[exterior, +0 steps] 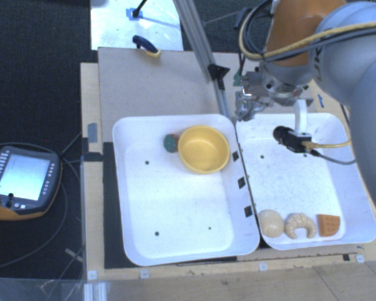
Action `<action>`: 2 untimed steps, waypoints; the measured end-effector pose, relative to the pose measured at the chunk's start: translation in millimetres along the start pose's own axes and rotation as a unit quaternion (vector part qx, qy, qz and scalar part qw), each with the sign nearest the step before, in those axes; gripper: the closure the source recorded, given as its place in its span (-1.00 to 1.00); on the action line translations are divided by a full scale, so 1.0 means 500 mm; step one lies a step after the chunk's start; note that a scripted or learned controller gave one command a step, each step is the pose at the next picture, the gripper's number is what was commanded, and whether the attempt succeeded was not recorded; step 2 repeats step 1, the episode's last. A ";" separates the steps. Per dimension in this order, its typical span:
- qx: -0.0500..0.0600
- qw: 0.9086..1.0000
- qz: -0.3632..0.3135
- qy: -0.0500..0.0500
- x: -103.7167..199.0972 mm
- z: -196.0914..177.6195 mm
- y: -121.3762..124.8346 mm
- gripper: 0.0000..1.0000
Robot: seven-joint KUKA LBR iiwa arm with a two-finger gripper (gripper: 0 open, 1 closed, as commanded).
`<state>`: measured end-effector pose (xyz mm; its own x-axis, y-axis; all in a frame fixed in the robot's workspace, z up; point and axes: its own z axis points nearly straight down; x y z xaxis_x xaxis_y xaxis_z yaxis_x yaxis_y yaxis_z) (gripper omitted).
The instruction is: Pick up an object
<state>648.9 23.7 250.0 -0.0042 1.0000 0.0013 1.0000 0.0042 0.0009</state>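
Observation:
A yellow bowl (203, 148) sits at the far right of the left bin (138, 231), with a small dark green object (170, 143) touching its left side. Along the near edge of the right bin (351, 187) lie a cream egg-shaped piece (270, 222), a croissant (301, 225) and an orange-brown square piece (328, 224). My gripper (244, 107) hangs over the far end of the divide between the two bins, just right of the bowl's far rim. Nothing is visibly held in it.
A slanted metal pole (197, 39) crosses the far bench down to the bins' far edge. A black part with a yellow cable (290, 138) hangs off the wrist over the right bin. A teach pendant (19, 182) lies on the floor at left.

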 end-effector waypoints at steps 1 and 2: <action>0.001 1.000 0.000 0.000 0.104 0.030 -0.014 1.00; 0.001 1.000 0.000 0.000 0.104 0.030 -0.014 1.00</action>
